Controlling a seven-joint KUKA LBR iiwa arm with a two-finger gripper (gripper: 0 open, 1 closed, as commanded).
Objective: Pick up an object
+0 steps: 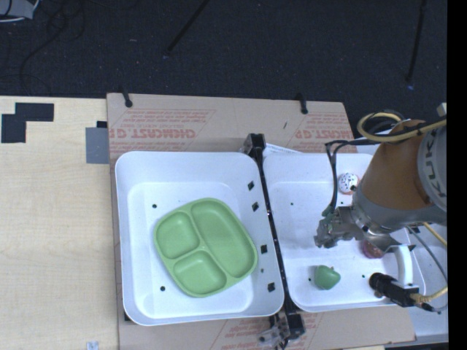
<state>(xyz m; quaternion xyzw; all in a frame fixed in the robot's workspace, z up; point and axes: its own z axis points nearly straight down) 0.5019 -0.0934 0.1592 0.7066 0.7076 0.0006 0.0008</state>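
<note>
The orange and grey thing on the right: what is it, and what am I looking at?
That is a robot arm, reaching in from the right. One camera, fixed above the bench, looks down at a slant. At the arm's tip sits its gripper, a two-finger hand for picking things up. Below are two shallow white bins. The left bin holds a green divided plate. The right bin holds a small green object and a small white ball. The gripper hangs over the right bin, between those two. I can make out nothing held in it.
</note>
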